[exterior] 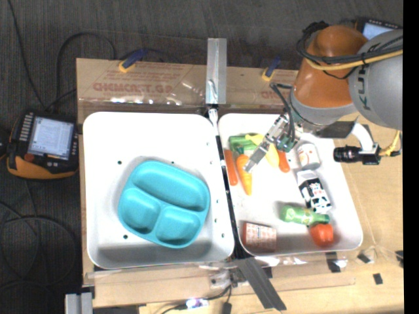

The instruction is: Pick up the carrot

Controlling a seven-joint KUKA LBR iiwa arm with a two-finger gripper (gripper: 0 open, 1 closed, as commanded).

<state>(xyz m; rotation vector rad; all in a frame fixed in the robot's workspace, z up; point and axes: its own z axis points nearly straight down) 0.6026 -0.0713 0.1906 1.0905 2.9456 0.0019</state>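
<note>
The end effector (262, 150) hung low in the right bin (350, 237), its tip right over the carrot (245, 174). I cannot tell if it was spread or pinching. The carrot lay near the bin's left wall, beside a green toy (242, 140).

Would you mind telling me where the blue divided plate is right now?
In the camera view, the blue divided plate lies in the left white bin, across the centre divider from the right bin that holds the carrot and the gripper.
</note>
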